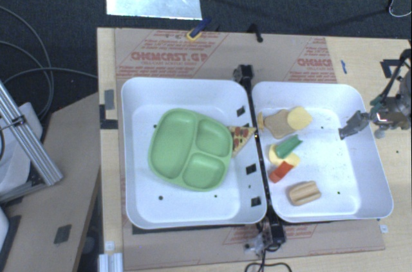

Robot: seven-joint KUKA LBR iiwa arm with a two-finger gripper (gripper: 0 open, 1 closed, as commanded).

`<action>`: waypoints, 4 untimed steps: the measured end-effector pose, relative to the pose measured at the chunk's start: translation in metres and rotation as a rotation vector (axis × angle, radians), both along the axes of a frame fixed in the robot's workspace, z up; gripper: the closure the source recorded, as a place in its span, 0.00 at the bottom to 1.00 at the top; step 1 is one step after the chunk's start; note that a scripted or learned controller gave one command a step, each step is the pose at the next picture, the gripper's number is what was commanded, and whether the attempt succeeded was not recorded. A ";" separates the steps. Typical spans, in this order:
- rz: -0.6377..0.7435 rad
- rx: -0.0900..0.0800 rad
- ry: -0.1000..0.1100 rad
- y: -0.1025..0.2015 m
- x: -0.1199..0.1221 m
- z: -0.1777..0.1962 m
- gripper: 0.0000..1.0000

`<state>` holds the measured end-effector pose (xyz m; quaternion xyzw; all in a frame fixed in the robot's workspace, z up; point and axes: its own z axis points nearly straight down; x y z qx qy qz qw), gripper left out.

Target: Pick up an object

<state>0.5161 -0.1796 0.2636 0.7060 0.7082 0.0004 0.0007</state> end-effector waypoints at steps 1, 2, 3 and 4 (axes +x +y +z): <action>0.007 0.004 0.005 0.066 -0.019 -0.050 0.00; 0.010 0.005 0.003 0.154 -0.029 -0.081 0.00; -0.001 0.001 -0.004 0.148 -0.027 -0.068 1.00; 0.006 0.003 -0.001 0.199 -0.029 -0.069 1.00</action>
